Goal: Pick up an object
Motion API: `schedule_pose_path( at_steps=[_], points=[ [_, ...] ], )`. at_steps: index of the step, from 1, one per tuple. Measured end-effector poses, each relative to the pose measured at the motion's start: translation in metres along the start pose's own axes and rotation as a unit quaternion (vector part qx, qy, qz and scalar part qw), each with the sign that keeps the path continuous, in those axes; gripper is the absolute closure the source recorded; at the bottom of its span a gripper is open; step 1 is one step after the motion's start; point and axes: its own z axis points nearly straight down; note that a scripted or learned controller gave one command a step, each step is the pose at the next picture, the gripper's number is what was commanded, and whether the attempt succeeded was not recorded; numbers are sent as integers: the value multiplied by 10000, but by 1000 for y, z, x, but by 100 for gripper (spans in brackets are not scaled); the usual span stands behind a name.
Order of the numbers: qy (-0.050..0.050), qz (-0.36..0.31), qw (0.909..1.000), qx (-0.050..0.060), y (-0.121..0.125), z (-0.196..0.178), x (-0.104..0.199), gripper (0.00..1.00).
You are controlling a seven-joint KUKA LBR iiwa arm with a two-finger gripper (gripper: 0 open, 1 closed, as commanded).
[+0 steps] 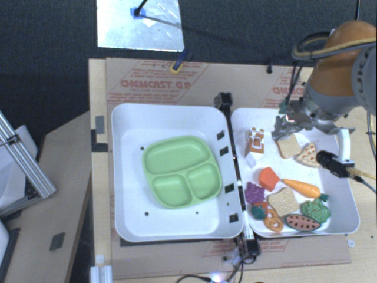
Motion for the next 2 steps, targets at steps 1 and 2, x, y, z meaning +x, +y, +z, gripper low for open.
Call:
schedule_pose_path(
  at_steps=[1,2],
  points=[
    [1,-3,10000,2,-10,8,49,100],
    [3,-4,10000,-2,-29,-7,98,100]
  ],
)
